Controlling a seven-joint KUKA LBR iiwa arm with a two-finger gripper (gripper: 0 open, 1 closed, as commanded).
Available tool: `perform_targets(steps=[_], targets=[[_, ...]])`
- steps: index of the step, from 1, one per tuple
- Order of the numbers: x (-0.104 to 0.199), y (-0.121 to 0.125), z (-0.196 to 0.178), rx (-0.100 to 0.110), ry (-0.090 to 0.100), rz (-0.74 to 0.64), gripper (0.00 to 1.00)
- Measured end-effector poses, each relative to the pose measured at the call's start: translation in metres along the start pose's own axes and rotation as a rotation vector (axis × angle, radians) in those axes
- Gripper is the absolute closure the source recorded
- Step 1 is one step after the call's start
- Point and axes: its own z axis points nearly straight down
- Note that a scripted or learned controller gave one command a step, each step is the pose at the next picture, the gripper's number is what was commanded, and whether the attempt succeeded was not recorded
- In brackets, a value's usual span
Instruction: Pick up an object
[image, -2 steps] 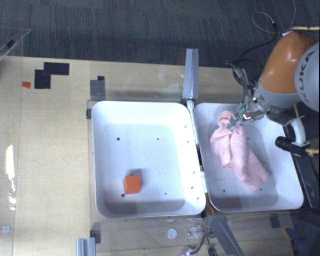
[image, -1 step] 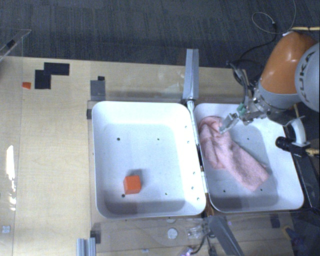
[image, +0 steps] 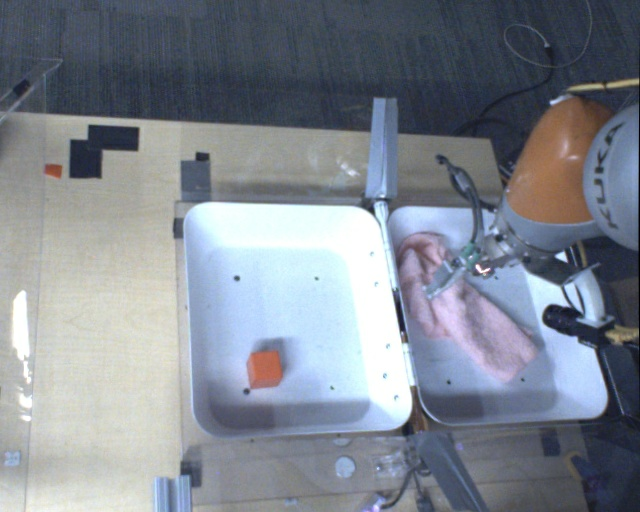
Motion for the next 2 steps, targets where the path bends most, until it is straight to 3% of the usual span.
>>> perform_targets(steps=[1,2], targets=[[-0.032,-0.009,0.089,-0.004,-0.002,-0.045,0.0],[-0.051,0.043,0.095,-0.008,-0.005,-0.079,0.0]])
